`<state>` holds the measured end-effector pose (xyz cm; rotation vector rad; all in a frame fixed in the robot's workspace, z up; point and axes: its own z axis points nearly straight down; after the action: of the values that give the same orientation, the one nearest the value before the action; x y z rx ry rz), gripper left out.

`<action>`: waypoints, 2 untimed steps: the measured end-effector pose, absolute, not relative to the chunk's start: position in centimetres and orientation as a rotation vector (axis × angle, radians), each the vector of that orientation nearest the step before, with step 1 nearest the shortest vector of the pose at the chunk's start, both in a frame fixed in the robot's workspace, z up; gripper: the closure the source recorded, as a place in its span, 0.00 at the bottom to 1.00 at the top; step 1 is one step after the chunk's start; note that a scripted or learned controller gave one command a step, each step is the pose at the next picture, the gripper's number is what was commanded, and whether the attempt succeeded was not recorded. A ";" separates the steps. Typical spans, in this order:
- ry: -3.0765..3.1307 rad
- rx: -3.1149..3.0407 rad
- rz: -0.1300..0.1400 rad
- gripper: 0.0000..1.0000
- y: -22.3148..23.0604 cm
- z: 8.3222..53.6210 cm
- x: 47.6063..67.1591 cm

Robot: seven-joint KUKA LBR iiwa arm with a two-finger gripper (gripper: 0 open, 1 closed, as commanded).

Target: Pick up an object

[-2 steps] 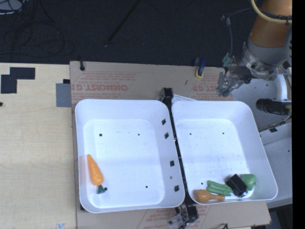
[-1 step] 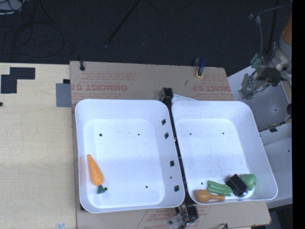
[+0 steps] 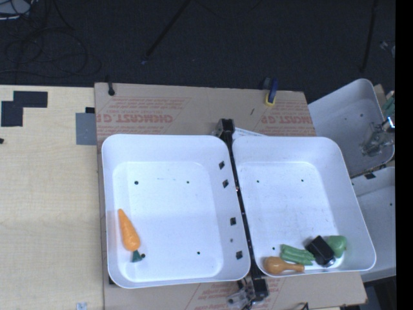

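An orange toy carrot (image 3: 128, 230) with a small dark green top lies near the front left wall of the left bin (image 3: 161, 148). In the front right corner of the right bin (image 3: 290, 148) several items are bunched together. A green pod-like piece (image 3: 296, 255) lies beside a black block (image 3: 321, 250). A rounded green piece (image 3: 337, 243) sits just right of the block. An orange-tan pear-shaped piece (image 3: 281, 265) rests against the front wall.
Both bins sit on a cardboard sheet (image 3: 193, 112) with a black clip strip (image 3: 233, 199) between them. A blue and yellow clamp (image 3: 271, 91) stands at the cardboard's back edge. A grey metal plate (image 3: 352, 118) rises at the right. Light wooden bench top (image 3: 45, 199) lies to the left.
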<state>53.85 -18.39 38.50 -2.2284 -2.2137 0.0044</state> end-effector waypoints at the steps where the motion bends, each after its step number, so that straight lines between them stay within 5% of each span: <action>1: -2.212 -2.223 0.007 1.00 -21.5 33.1 49.5; 2: -2.222 -2.221 0.000 1.00 -20.5 35.3 47.5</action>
<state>47.50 -20.48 35.32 -2.2208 -2.2224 0.0000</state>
